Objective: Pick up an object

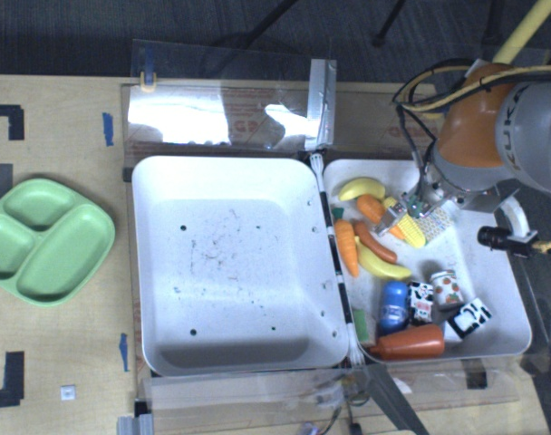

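The right bin point(516, 270) holds a heap of toy food. A yellow banana point(360, 188) and an orange carrot point(371, 208) lie at its far left, with a second carrot point(346, 247) along the left wall. A second banana point(384, 263) and a yellow corn cob point(419, 229) lie near the middle. My gripper point(401, 214) hangs low over the carrot and the corn, touching or just above them. The grey arm with its orange band point(470, 134) comes in from the upper right. Nothing is visibly lifted.
At the front of the right bin lie a blue can point(393, 304), cow-patterned boxes point(468, 317), a small cup point(446, 286) and a red sausage point(410, 342). The left bin point(230, 175) adjoins it. A green divided plate point(44, 240) sits far left.
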Available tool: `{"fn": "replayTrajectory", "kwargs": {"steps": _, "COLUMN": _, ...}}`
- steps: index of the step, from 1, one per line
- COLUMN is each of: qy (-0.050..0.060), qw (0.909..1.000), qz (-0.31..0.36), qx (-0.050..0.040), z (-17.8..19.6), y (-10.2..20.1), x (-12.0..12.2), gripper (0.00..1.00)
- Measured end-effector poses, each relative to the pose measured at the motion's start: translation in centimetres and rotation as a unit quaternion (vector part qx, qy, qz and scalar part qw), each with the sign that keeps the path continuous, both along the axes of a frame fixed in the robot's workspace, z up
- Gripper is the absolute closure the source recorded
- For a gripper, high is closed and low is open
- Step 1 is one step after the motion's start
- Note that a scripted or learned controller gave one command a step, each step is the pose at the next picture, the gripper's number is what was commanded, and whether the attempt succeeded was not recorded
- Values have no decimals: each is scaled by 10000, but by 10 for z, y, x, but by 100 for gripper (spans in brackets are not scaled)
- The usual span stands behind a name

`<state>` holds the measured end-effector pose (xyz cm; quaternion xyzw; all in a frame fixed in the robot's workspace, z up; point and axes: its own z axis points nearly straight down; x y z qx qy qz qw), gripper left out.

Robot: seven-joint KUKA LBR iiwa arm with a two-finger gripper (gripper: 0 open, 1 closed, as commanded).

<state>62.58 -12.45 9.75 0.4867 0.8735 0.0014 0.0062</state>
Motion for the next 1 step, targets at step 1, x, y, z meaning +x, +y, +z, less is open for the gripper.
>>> {"fn": "replayTrajectory", "kwargs": {"steps": 1, "qy": 45, "qw": 9935, "qz": -1140, "qx": 23, "z": 105, "y": 64, "x": -34, "gripper": 100}}
